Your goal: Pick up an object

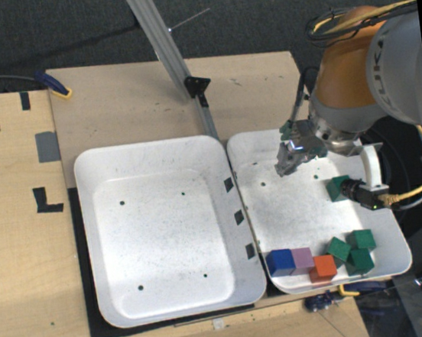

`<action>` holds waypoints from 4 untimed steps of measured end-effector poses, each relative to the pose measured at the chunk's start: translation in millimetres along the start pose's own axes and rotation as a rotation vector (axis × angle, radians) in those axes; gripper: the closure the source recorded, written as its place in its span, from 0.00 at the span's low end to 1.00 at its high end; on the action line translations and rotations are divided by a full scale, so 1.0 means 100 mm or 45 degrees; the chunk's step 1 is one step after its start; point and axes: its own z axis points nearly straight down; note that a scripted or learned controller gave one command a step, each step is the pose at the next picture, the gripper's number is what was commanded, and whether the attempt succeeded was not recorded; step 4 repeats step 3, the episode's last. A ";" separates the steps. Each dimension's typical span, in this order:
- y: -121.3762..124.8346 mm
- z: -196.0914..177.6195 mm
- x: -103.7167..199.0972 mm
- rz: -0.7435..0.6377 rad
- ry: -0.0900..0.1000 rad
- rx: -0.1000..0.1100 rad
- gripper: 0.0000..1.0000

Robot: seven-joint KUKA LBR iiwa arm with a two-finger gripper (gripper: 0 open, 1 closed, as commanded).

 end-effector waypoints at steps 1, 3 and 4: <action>0.13 -0.10 0.48 0.001 0.000 0.000 1.00; 0.46 -0.22 1.38 0.001 0.000 0.000 1.00; 0.46 -0.22 1.38 0.001 0.000 0.000 1.00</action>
